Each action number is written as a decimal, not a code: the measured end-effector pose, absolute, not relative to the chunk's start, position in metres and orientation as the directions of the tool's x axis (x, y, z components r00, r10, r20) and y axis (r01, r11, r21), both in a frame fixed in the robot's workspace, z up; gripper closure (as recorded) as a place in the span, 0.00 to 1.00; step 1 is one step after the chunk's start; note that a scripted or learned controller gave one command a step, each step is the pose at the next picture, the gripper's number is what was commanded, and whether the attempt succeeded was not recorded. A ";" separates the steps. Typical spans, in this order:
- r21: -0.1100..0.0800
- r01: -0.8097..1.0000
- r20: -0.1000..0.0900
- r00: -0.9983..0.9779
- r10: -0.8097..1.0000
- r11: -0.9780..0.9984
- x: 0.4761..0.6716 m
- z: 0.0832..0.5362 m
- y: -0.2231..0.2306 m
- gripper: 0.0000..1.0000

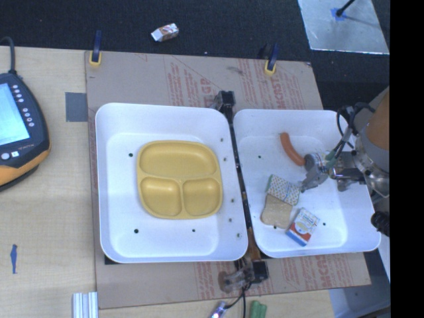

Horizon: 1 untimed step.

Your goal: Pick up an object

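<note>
Two shallow white bins sit side by side on the table (53,244), and we see the left bin (109,177) carrying a yellow divided plate (179,178) with three compartments. The right bin (265,121) holds four small things. An orange sausage-shaped piece (290,148) lies toward the bin's far side, slanted. Nearer the middle we find a patterned square packet (283,189), and touching it on the near side a tan, bread-like slice (277,211). Just to the right of that slice lies a small carton (304,226) printed in white, red and blue, tilted.

The arm reaches in from the right, and its end effector (311,177) hangs over the right bin, just beside the patterned packet and close to the lower end of the orange piece. We cannot tell how its tips stand, and we see nothing held there.

Beyond the bins, a yellow-edged handheld pendant (16,131) with a screen rests at the left edge of the table, and a small crumpled wrapper (165,32) lies on the dark floor (218,12) past the table's far side.
</note>
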<state>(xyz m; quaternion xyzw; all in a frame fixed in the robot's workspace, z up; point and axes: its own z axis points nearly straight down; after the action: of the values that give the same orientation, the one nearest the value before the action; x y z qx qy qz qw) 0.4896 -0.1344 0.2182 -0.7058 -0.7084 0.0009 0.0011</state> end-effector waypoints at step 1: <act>-0.003 1.000 -0.002 -0.006 1.000 0.006 0.539 0.177 -0.112 0.00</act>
<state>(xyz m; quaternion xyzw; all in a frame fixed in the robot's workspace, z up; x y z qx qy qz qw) 0.5389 -0.1123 0.1773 -0.7051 -0.7091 0.0018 0.0004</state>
